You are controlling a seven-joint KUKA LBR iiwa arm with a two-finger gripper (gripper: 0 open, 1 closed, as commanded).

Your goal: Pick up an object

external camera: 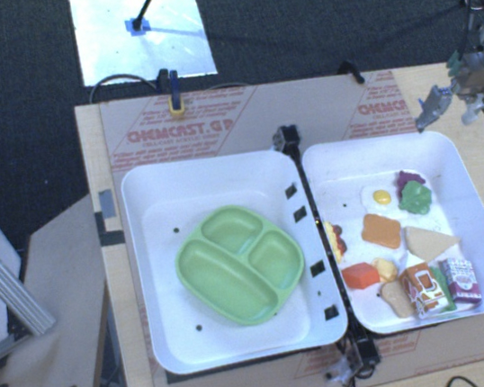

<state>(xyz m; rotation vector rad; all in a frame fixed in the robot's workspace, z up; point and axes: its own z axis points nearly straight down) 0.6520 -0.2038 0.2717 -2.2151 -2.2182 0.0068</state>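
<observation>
Looks like a robotics lab or test bench — not a home kitchen. Two shallow white bins [220,169] clamped side by side on a plywood bench [212,120] covered with a protective sheet printed in red lettering. Dark carpet [303,5] beyond, with a shiny metal plate [142,31] lying on it. Aluminium framing [1,281] at the left edge, loose cables [128,80] trailing over the bench's far edge. Plastic toy food [405,244] heaped in the right bin and a green divided plate [240,264] in the left — props, not a meal.
</observation>
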